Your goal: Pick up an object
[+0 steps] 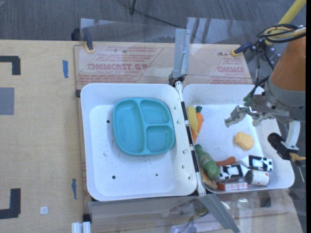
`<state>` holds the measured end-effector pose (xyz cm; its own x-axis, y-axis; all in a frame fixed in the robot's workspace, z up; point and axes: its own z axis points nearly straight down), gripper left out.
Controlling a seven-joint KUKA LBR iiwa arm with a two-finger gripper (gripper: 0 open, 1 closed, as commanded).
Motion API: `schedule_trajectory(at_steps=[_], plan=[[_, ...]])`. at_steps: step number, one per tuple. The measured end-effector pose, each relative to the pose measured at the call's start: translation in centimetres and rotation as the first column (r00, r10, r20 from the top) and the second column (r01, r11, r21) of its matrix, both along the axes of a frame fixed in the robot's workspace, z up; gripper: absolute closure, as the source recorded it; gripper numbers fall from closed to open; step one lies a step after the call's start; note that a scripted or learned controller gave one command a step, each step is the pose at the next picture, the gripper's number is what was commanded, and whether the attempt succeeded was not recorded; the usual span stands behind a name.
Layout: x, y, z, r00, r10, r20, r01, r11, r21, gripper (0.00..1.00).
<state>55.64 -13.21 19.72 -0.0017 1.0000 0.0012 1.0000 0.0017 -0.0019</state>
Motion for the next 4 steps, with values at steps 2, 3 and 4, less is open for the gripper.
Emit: schedule_trajectory(at_steps=[2, 3, 4], plan=[[-3.7, -5.3, -9.8, 0.997, -0.078, 0.016, 0.078, 0.997, -0.01, 1.0], [-7.1, -4.5, -10.6, 0.985, 0.171, 0.02, -0.171, 0.985, -0.01, 1.0], [-4.5, -1.6, 1.7, 0.982, 0.19, 0.004, -0.19, 0.982, -0.003, 1.0]])
